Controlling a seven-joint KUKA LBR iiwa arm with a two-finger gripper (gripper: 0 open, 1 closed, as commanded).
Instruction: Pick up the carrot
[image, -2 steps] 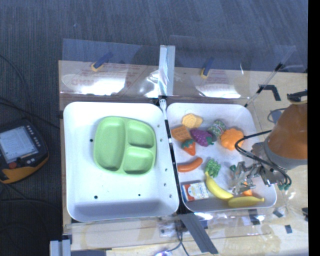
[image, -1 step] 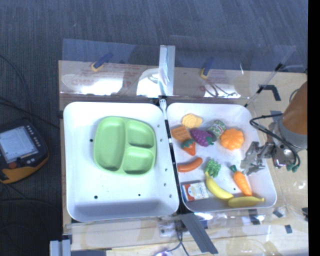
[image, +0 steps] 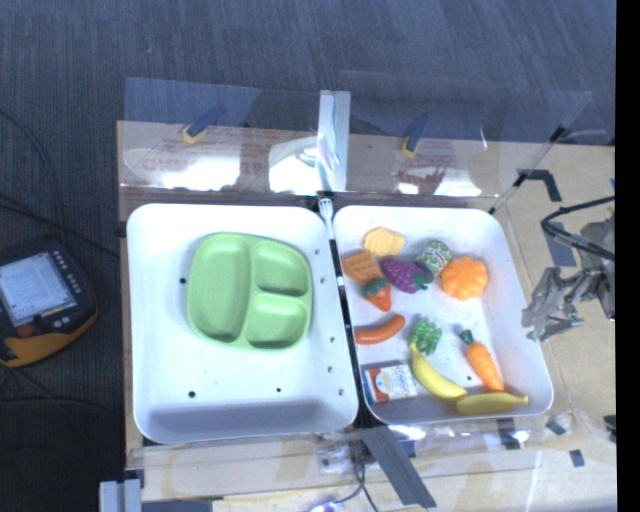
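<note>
Over on the right side of the desk (image: 130, 170), in the right bin (image: 520, 300), I see the carrot (image: 483, 363) lying on the bin floor near the lower right corner, its green top pointing up-left and its orange tip toward the bin's near wall. It lies just beside the banana (image: 455, 388), which curves along below it, and a little apart from the small broccoli (image: 425, 336) to its left. My hand (image: 560, 303) hangs outside the bin, past its right wall and apart from every item; its metal fingers are a blurred tangle against the desk, and I cannot tell whether they stand wide or narrow, though nothing sits between them. So I judge the task barely begun: no approach over the carrot is made, no grasp, no lift. All of it is left: bringing the hand in over the right wall, lining it across the carrot's body, descending, closing and raising. The left bin (image: 160, 400) carries a green divided plate (image: 248, 290), well apart from the work. The crowding worries me somewhat, since the banana lies close enough that a sloppy descent could nudge it.
</note>
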